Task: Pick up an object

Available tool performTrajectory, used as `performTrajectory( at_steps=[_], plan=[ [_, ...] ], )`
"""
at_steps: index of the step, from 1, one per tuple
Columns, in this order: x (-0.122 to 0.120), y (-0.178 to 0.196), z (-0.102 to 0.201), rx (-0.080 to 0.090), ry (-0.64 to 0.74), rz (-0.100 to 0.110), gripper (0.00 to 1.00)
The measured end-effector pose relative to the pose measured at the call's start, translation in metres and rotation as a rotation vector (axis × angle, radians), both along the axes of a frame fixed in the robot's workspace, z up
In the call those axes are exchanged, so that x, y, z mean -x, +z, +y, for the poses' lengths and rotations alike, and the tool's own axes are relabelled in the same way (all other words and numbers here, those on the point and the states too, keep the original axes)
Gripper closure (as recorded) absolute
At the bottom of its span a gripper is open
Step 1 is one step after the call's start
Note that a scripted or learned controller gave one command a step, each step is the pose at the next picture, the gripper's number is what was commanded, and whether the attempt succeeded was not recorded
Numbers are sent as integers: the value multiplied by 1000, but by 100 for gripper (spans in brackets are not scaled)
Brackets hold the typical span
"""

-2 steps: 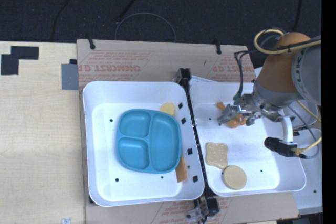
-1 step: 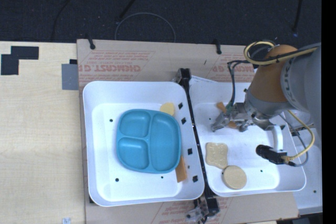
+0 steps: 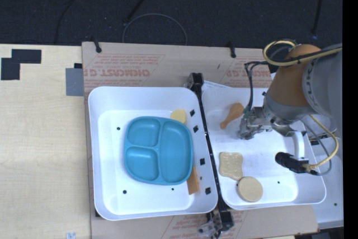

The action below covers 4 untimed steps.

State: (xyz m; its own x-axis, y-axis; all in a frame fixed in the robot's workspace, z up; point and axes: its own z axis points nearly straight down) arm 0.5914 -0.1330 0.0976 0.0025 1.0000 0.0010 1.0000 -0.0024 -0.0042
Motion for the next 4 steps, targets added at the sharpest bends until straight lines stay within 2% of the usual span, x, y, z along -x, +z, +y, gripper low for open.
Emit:
performTrajectory(
  at_steps=[1,3,4],
  plan=[
    [4,62,-1,1,0,-6,100],
    [3,153,-6,2,3,-7,100],
    [11,141,42,-2,6,0,100]
  ],
)
